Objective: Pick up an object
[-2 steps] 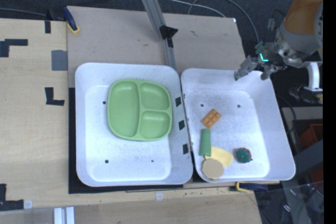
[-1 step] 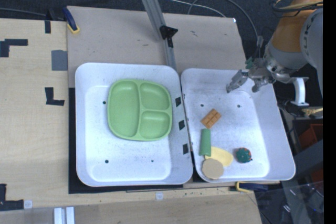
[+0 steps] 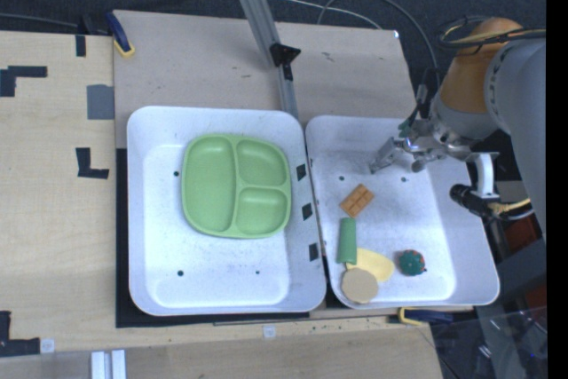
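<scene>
The right bin [image 3: 461, 235] holds a small brown waffle piece [image 3: 357, 201], a green cylinder [image 3: 346, 240], a yellow flat piece [image 3: 373, 264], a tan round disc [image 3: 359, 285] and a small teal and red object [image 3: 410, 263]. My gripper [image 3: 397, 155] hangs over the upper part of this bin, up and to the right of the waffle piece. Its fingers are spread apart and nothing is between them.
The left bin [image 3: 151, 217] carries a green divided plate [image 3: 237, 185]. A slanted metal pole [image 3: 257, 4] comes down to the bins' back edge. Cables run behind the right bin. The grey arm with its orange band [image 3: 475, 67] fills the right side.
</scene>
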